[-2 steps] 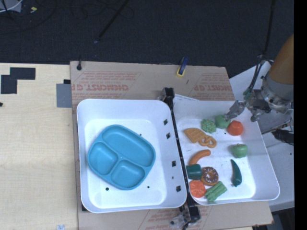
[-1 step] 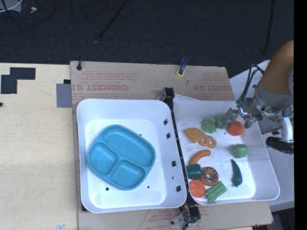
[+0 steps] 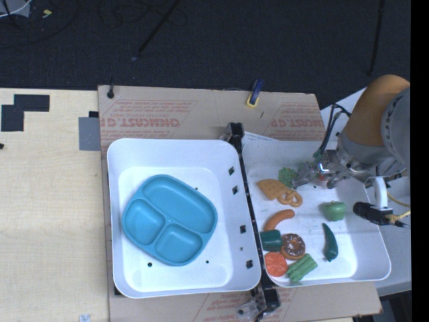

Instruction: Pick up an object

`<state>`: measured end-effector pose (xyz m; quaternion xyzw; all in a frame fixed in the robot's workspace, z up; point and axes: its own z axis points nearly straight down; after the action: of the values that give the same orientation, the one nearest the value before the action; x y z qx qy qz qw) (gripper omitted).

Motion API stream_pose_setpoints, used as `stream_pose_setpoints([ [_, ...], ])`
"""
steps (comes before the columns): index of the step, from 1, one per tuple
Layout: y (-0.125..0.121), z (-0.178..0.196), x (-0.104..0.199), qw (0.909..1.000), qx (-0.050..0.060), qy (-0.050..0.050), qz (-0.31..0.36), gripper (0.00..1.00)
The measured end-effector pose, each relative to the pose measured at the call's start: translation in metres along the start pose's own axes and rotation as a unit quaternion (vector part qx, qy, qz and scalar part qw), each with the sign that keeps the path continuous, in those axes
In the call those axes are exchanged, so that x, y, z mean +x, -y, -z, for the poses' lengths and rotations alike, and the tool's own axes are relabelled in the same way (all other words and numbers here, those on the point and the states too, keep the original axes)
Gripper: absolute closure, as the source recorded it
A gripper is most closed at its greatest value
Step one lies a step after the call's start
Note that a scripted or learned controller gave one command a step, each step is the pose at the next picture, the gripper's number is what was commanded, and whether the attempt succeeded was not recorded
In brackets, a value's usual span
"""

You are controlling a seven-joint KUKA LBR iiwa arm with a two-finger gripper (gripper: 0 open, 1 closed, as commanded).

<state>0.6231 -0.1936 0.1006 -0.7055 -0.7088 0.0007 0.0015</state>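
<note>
2 shallow white bins are seen side by side on the surface (image 3: 53,200), which is light wood with a sheet of printed cardboard (image 3: 201,116) under the bins. The left bin (image 3: 134,280) holds a blue divided plate (image 3: 169,218) with 3 compartments, lying near the bin's middle.

The right bin (image 3: 365,263) holds a scatter of toy foods. A small green leafy piece (image 3: 288,176) lies near the bin's upper part, and just below it a tan pretzel-shaped piece (image 3: 280,190) is seen. An orange sausage-like piece (image 3: 279,218) lies below that. A dark green block (image 3: 271,239) sits near the bin's left wall, with a chocolate doughnut (image 3: 293,245) just beside it on the right. Below these, an orange-red round piece (image 3: 275,264) and a light green ridged piece (image 3: 301,267) lie touching or nearly touching near the bin's lower edge. A dark green pepper (image 3: 330,242) lies apart to the right, and a pale green rounded piece (image 3: 334,210) is seen above it.

The arm (image 3: 379,123) is seen reaching in from the right, its orange band above the wrist. The end effector (image 3: 323,173) is placed over the upper part of the right bin, just right of the green leafy piece. Whether it is apart or together cannot be told, and no object is seen clamped in it.
</note>
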Motion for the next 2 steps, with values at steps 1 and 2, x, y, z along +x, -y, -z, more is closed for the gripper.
stream_pose_setpoints([
  [1, 0.0, -0.013, 0.002, 1.0, 0.0, 0.0, 0.0, 0.0],
  [2, -0.001, -0.002, 0.002, 1.0, 0.0, 0.0, 0.001, 1.0],
])
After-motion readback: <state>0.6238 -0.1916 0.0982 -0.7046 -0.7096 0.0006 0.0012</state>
